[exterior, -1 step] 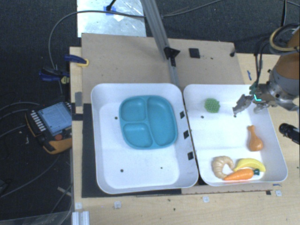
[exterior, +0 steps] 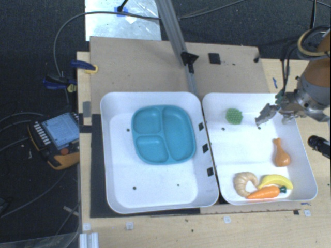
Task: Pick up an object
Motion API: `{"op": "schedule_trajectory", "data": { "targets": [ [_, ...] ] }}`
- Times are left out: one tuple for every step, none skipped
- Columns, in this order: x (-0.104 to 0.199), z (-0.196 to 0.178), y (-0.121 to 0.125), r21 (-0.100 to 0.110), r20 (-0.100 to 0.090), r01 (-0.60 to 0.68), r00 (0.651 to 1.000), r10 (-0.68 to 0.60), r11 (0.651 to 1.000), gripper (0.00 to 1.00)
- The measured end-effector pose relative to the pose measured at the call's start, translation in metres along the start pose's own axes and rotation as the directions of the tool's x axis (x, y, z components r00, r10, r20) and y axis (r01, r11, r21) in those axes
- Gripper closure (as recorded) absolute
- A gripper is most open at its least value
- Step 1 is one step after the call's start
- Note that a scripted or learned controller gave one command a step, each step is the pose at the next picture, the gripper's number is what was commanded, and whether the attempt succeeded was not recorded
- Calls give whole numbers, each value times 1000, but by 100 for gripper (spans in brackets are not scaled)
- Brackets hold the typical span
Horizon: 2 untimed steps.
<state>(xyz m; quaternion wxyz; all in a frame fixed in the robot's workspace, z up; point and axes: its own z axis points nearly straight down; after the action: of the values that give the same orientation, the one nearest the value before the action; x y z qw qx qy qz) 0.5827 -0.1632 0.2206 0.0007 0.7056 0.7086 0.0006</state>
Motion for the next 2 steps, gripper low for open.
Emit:
{"op": "schedule_trajectory", "data": {
  "targets": [
    [3, 62, 2, 5, -1, -2, 1000, 2, 1000, 0],
    [6, 108, -6, 4, -1, -3, 1000, 3, 1000, 0]
  ]
}}
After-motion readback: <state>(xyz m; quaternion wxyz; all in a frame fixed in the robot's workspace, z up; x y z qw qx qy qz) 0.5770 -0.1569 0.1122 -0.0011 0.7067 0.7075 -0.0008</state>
